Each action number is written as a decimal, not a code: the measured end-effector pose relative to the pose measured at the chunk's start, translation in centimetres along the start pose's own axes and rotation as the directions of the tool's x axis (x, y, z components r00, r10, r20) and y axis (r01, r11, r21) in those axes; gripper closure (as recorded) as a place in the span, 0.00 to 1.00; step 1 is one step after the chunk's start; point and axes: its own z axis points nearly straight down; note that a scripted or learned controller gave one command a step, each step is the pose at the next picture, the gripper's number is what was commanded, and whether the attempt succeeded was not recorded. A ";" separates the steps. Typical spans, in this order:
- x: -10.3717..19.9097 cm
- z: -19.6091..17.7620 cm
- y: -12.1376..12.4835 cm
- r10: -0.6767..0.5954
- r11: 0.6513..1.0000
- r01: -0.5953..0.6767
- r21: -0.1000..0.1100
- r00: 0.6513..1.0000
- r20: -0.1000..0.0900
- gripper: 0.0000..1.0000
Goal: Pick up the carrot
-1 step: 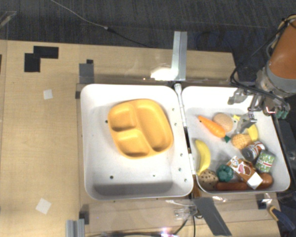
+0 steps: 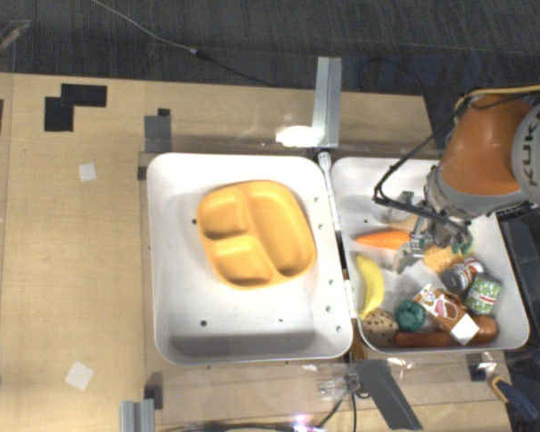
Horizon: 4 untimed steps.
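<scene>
banana [image 2: 372,283] crowding carrot [image 2: 384,238], left side open

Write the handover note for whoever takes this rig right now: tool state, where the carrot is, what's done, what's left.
Tool: low in the right bin, at the thick end of the carrot; open or shut cannot be told from this view.
Carrot: lies flat on the right bin's floor, near its left wall, above the banana. Not seen lifted.
Left bin: holds the yellow divided plate.
Done: arm has reached the carrot.
Left: secure a grasp and lift the carrot; other toy foods crowd the bin's lower right corner.
</scene>
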 end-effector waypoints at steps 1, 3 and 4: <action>-2.1 0.3 3.2 -0.067 0.998 0.067 -0.001 0.998 0.000 0.00; 3.8 0.1 3.5 0.062 0.998 -0.062 -0.001 0.998 0.002 0.00; -2.6 0.4 2.7 0.181 0.984 -0.181 -0.001 0.984 -0.001 0.00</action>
